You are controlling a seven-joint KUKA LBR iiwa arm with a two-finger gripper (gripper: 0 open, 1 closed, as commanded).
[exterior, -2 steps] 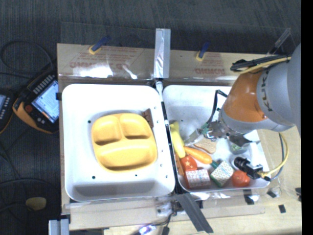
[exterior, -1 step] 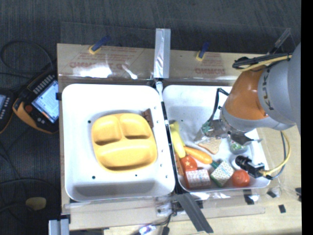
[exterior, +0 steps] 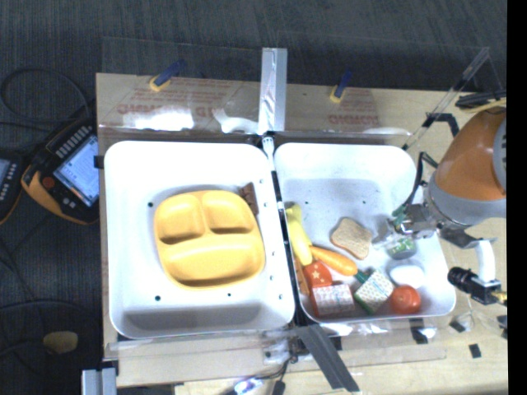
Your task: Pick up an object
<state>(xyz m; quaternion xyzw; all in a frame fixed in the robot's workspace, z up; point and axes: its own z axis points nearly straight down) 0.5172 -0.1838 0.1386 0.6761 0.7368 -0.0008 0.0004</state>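
Dark carpet surrounds a pale wooden tabletop point(exterior: 370, 109) that carries two shallow white bins side by side, seen from above at a slant. On the floor at the far left lies a handheld control pad point(exterior: 70, 171) with a lit screen.

Inside the left bin point(exterior: 123, 220) sits a yellow divided tray point(exterior: 210, 235), lying flat and taking up much of the floor. A small brown piece point(exterior: 249, 196) rests just beside its far right corner.

Toy food crowds the near half of the right bin point(exterior: 346, 167). A yellow banana point(exterior: 297, 235) lies along the left wall, an orange carrot point(exterior: 335, 259) just beside it, and a slice of bread point(exterior: 352, 235) a little farther back. Near the front wall sit a red tomato point(exterior: 403, 299), a white egg-like piece point(exterior: 407, 274), a small checked box point(exterior: 375, 289) and a red-and-white box point(exterior: 331, 299), packed close together.

From the right the grey arm with its orange band point(exterior: 469, 171) reaches over the bin, and the gripper point(exterior: 403, 230) hangs low by the right wall, close to a small greenish piece point(exterior: 401, 245). Whether the jaws are apart or together cannot be told at this size, and nothing is clearly held between them.

These look like light, hollow plastic toys: stiff, smooth and likely slippery, apt to roll or squirt out. The bread slice seems the easiest choice, lying flat and apart from its neighbours; pinching across its narrow width should hold best.
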